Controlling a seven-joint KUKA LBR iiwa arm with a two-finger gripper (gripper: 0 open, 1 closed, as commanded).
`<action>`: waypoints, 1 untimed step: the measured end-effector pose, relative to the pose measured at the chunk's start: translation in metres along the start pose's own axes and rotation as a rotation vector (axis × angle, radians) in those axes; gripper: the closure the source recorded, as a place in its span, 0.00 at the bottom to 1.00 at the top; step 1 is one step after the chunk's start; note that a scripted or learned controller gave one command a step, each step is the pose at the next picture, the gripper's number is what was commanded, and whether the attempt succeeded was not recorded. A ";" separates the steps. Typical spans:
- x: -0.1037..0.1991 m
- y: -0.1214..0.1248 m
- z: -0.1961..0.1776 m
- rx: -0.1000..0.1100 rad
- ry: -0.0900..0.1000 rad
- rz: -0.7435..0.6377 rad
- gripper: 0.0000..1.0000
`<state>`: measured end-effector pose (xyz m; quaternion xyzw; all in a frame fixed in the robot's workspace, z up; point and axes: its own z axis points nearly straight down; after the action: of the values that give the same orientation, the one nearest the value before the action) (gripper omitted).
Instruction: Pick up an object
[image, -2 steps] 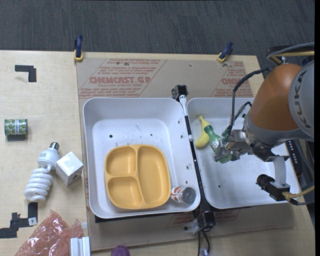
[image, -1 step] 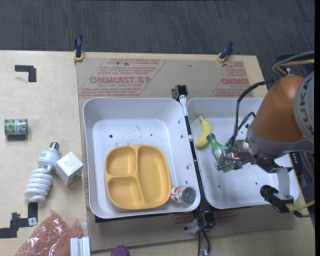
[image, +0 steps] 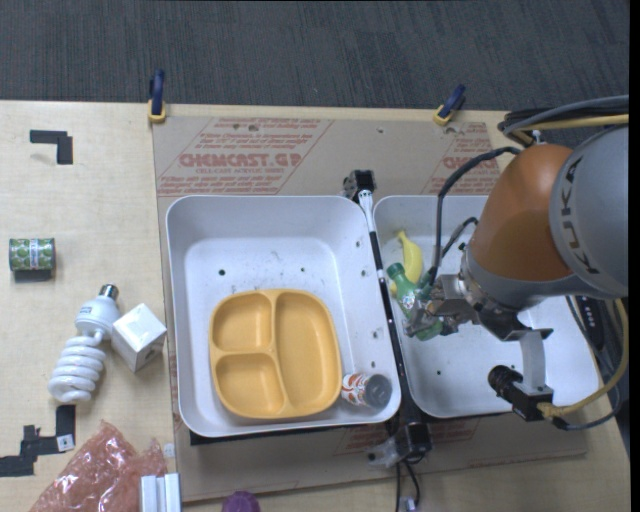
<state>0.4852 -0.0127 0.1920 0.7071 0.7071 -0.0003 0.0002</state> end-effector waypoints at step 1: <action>0.008 0.012 -0.010 0.000 0.000 -0.002 1.00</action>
<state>0.4972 -0.0044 0.2023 0.7065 0.7077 -0.0004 0.0003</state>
